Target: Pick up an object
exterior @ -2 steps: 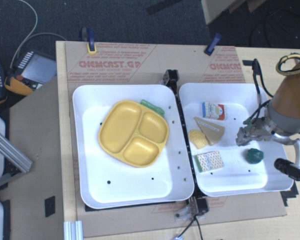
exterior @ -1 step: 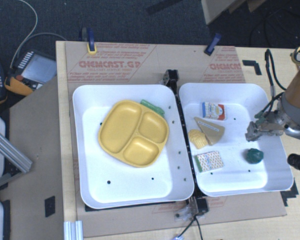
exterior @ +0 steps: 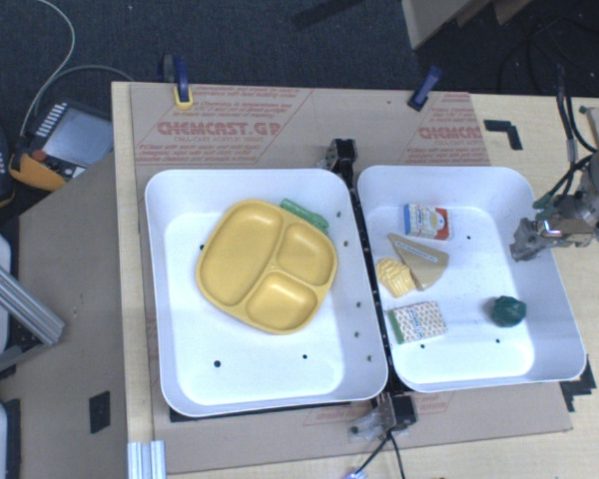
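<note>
The right bin point(exterior: 479, 183) holds several small items: a white carton with a red and blue label point(exterior: 425, 221), a tan wedge point(exterior: 420, 256), a yellow corn-like piece point(exterior: 394, 277), a speckled packet point(exterior: 418, 321) and a dark green round lump point(exterior: 507, 311). My gripper point(exterior: 535, 238) hangs at the bin's right rim, above and to the right of the green lump, apart from every item. I see nothing between its fingers.
The left bin point(exterior: 180, 367) carries a yellow three-compartment plate point(exterior: 268, 265) with a green object point(exterior: 304, 214) poking out behind its far edge. Clamps sit at the divider's far end point(exterior: 341, 154) and near end point(exterior: 389, 414). Cables and a pendant lie off the bench's left.
</note>
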`<state>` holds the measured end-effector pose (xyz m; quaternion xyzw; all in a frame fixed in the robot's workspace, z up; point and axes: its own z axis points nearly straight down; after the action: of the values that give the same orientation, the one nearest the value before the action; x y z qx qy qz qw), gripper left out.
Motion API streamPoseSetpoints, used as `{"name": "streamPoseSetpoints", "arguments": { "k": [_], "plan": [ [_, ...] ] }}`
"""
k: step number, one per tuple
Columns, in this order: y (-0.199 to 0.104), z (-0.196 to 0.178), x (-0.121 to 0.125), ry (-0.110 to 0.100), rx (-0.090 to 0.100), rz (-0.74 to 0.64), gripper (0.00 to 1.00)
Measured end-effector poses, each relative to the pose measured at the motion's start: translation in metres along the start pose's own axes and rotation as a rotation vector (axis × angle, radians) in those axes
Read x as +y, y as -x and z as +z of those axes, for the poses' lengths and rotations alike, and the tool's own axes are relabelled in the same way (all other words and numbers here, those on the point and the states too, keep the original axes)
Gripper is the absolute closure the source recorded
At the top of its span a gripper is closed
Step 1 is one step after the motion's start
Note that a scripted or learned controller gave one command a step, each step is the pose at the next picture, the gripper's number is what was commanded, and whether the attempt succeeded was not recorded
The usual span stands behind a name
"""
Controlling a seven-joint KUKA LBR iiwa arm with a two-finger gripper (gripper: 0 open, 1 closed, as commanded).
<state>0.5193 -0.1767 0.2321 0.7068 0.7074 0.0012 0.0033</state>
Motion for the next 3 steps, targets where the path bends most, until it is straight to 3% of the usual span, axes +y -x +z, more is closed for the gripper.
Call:
{"name": "streamPoseSetpoints", "arguments": {
  "k": [1, 3],
  "plan": [
    [0.0, -0.019, 0.001, -0.002, 0.001, 0.0, 1.0],
    [-0.094, -0.003, 0.036, -0.005, 0.004, -0.004, 1.0]
  ]
}}
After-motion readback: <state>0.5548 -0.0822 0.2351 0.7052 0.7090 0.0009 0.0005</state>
